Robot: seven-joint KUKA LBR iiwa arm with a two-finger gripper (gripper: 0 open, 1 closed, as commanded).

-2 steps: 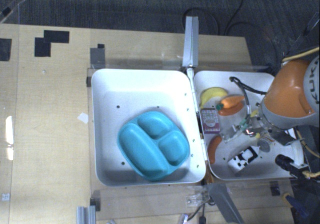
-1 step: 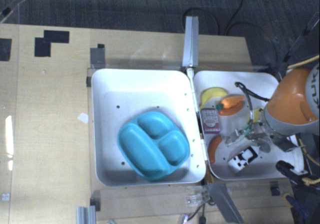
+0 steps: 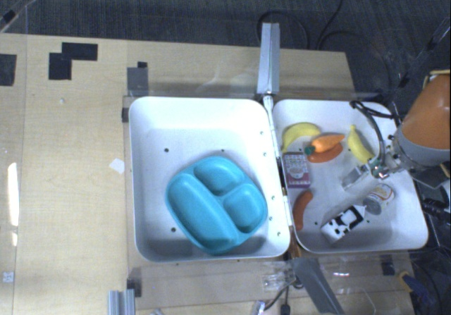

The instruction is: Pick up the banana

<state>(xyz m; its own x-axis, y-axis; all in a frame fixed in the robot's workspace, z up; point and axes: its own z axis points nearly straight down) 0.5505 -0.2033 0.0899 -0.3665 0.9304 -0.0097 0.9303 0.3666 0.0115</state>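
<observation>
Right shallow white bin [image 3: 416,236]: one curved yellow plastic banana [image 3: 359,143], lying loose on the floor beside an orange carrot [image 3: 325,148], not lifted. The grey gripper [image 3: 368,174] hung just beside it, probably lining up a grasp. Whether the gripper was spread or closed could not be told.

Two bins are set side by side on the bench [image 3: 70,187], the left bin [image 3: 144,165] touching the right bin [image 3: 416,232] along a shared edge. A divided plate [image 3: 215,202] is placed in the left bin, toward its near side. In the right bin, a lemon [image 3: 299,133] is found at the far left corner, with a carrot [image 3: 325,149] just to its right. A banana [image 3: 359,143] lies right of the carrot. A small packet [image 3: 296,169] lies near the lemon's near side, a sausage [image 3: 301,208] nearer still, and a toy cow [image 3: 344,222] right of the sausage. The gripper [image 3: 366,173] is positioned between banana and cow.
</observation>
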